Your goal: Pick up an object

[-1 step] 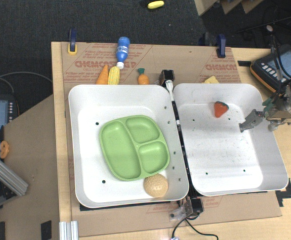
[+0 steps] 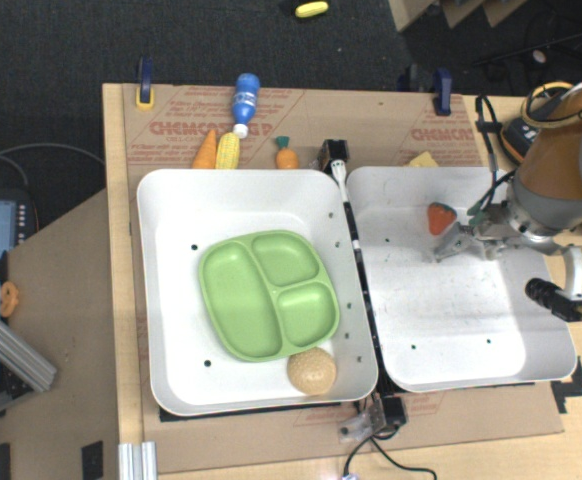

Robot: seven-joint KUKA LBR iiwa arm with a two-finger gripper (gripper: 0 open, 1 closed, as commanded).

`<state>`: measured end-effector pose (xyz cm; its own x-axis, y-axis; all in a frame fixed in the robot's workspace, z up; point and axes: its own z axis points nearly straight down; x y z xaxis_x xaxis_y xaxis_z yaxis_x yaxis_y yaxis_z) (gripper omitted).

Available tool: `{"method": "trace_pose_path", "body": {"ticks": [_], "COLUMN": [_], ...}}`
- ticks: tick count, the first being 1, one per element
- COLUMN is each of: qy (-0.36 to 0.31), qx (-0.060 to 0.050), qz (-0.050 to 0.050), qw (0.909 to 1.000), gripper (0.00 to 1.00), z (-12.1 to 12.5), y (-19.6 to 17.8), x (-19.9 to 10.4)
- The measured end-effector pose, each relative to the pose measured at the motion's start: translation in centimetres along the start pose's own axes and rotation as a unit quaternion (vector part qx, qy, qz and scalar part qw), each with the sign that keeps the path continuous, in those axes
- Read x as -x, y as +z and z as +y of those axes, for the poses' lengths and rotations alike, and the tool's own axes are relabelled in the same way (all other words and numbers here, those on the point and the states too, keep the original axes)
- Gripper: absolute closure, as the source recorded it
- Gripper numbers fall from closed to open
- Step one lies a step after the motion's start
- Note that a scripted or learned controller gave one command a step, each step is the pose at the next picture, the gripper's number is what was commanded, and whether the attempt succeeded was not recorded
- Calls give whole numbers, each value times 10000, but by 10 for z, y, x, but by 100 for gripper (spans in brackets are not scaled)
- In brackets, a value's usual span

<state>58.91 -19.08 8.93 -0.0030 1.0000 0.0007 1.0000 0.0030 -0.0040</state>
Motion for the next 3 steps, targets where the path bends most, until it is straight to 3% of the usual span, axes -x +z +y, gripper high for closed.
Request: {"method": "trace_pose_path", "body": {"ticks": [1, 2, 3], "qy": [-21, 2, -8], "qx": [54, 42, -10], "qz": [-5, -15, 18], "qw": [10000, 10000, 10000], "gripper": [0, 100, 100], "z": [76, 73, -15], "y": [1, -11, -99], "x": [-40, -37, -114]}}
